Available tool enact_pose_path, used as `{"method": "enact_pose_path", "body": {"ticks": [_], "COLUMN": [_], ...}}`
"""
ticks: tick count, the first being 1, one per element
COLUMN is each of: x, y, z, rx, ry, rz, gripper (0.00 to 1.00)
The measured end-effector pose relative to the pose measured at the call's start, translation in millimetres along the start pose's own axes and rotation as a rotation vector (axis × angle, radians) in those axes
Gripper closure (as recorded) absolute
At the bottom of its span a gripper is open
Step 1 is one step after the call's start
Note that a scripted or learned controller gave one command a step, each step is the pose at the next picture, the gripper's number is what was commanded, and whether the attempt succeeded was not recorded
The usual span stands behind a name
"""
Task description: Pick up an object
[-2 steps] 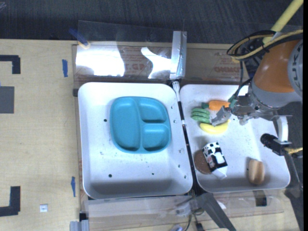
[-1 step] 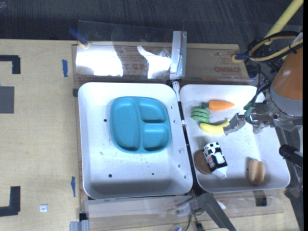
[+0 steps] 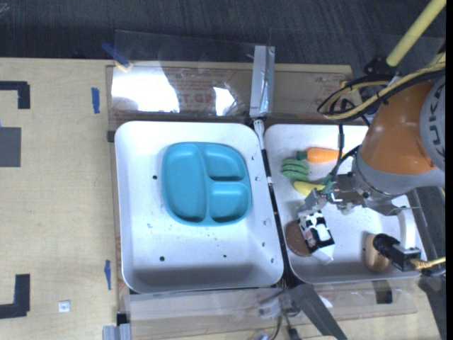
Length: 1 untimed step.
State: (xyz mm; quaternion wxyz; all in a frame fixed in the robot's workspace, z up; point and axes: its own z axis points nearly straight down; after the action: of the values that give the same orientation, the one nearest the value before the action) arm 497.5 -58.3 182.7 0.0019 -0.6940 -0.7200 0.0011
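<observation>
Overhead, gripper (image 3: 316,202) low in right bin (image 3: 354,269), finger state impossible to tell. Black-and-white carton (image 3: 316,232) just below it, beside brown disc (image 3: 294,239). Toy carrot (image 3: 311,160) behind. Blue divided plate (image 3: 207,183) in left bin (image 3: 134,211).

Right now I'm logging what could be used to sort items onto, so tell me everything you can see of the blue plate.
The blue plate is a rounded, turquoise divided tray that looks like smooth plastic. Raised ridges split it into three wells: one long well on its left, two smaller ones on its right. It lies flat, right side up, near the middle of the left white bin, with nothing in it or touching it.
</observation>
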Motion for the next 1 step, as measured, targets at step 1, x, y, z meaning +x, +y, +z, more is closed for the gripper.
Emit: {"method": "enact_pose_path", "body": {"ticks": [1], "x": [-35.7], "y": [4.0], "z": [53.2], "rx": [0.0], "ry": [0.0], "rz": [-0.142], "gripper": [0.0]}}
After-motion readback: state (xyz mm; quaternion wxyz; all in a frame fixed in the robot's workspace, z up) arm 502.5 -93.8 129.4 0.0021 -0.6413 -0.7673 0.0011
